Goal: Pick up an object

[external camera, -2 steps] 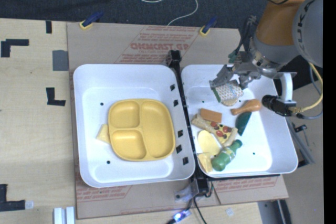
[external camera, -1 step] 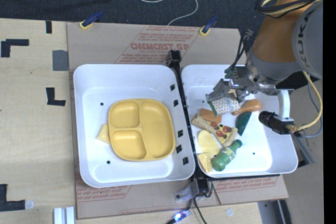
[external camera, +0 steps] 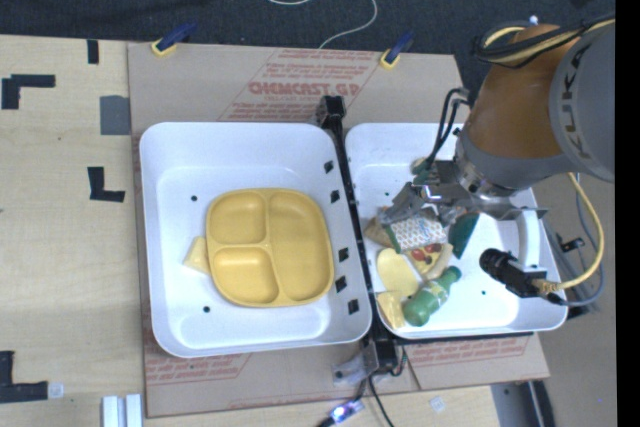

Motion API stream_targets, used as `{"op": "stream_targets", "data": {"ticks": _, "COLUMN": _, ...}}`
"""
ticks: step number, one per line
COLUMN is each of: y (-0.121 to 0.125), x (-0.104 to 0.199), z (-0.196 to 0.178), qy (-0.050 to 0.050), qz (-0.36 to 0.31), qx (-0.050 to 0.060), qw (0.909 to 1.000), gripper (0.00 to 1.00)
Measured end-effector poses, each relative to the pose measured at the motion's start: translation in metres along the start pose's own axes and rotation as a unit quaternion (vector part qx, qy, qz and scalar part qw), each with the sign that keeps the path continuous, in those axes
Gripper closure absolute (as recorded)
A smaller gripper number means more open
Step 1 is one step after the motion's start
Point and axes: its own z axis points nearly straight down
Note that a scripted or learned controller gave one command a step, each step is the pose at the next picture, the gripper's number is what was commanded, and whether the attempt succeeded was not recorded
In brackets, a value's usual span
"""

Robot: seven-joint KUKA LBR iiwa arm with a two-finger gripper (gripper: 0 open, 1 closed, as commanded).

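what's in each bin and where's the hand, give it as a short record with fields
left bin: yellow divided plate, pale yellow piece at its left edge
right bin: green bottle, yellow pieces, teal item, checked item
hand: over the right bin's pile
arm: enters from the right

Left bin [external camera: 160, 147]: yellow three-compartment plate [external camera: 270, 247], flat, centred. Right bin [external camera: 385, 141]: green bottle [external camera: 428, 298] on its side near front edge; yellow pieces [external camera: 396, 271] touching it.
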Motion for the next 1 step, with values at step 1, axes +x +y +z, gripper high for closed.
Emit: {"op": "stream_targets", "data": {"ticks": 1, "y": 0.0136, "x": -0.0072, "z": -0.0096, "qy": 0.0, "qz": 0.0, "qx": -0.002, "qw": 1.0, "gripper": 1.0}}
